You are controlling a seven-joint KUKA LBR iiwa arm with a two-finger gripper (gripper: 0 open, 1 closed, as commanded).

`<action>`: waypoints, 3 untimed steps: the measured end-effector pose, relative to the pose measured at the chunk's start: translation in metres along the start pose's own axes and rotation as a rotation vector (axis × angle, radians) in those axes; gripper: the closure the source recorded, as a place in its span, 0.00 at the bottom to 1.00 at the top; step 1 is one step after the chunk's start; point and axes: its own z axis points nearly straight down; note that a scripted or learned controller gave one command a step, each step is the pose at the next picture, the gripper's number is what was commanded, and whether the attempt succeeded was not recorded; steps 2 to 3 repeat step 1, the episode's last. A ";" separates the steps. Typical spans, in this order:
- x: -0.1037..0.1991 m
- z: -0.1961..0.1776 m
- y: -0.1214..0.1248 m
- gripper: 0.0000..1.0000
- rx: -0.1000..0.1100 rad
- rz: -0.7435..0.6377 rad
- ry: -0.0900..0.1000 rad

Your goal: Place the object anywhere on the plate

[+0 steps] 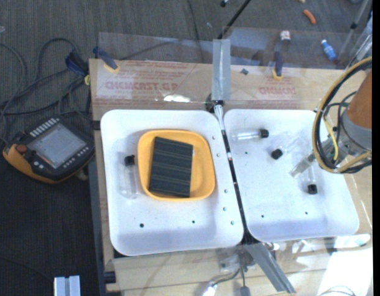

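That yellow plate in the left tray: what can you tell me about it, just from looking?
The yellow plate is a rounded square with a raised rim, smooth and slightly glossy, like plastic. It lies flat near the middle of the left bin, nearer the divider than the outer wall. A dark ribbed rectangular block lies on it, slightly turned, covering most of the centre and reaching close to the far and near rims. A small clear vial with a black cap lies in the bin beside its left edge.
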 end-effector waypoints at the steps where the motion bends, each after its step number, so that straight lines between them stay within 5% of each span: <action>1: 0.000 0.000 0.000 0.00 0.000 0.000 0.000; 3: 0.000 0.000 0.000 0.00 0.000 0.000 0.000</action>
